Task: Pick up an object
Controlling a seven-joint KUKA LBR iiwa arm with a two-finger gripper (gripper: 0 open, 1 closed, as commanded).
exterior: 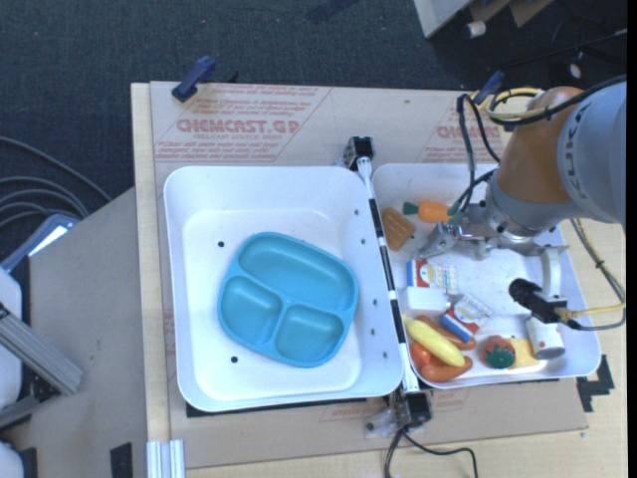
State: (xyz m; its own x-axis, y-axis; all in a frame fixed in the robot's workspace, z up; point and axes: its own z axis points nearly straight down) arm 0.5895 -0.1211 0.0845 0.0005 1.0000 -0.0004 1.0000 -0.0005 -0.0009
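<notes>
Toys crowd the right bin point(587, 352): banana point(435, 344), carrot point(428, 210), tomato point(498, 353). Blue tray point(288, 299) sits alone left. Gripper point(466, 235) is low among them; its grip I cannot tell.

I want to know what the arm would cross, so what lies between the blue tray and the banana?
In the camera view, between the blue tray and the banana lie bare left-bin floor and the two bins' meeting rims.

A printed brown cardboard sheet point(249, 127) covers the bench above dark grey carpeted floor point(100, 28), black cables point(40, 182) trailing at left
</notes>
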